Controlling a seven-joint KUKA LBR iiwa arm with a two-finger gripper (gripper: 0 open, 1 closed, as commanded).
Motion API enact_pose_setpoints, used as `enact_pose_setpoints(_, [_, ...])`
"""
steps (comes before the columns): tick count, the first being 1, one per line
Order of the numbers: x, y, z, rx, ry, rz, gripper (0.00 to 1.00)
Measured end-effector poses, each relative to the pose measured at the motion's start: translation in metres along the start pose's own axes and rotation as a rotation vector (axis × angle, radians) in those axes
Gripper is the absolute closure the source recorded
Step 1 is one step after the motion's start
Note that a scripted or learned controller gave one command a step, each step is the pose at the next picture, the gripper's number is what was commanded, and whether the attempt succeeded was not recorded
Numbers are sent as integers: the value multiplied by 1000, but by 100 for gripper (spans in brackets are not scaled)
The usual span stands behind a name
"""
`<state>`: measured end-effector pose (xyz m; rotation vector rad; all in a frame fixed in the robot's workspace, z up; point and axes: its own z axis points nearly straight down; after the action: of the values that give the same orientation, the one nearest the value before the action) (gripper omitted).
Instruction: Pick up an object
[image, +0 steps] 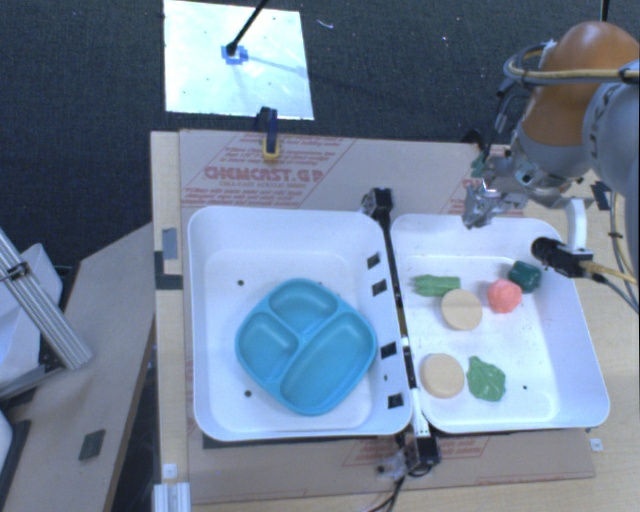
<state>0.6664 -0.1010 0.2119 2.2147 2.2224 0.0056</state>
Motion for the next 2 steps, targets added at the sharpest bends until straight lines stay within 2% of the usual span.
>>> enact_pose_setpoints(1, [50, -16, -13, 4, 2, -5, 100])
enact_pose_setpoints(2, [100, -43, -18, 6, 2, -6, 100])
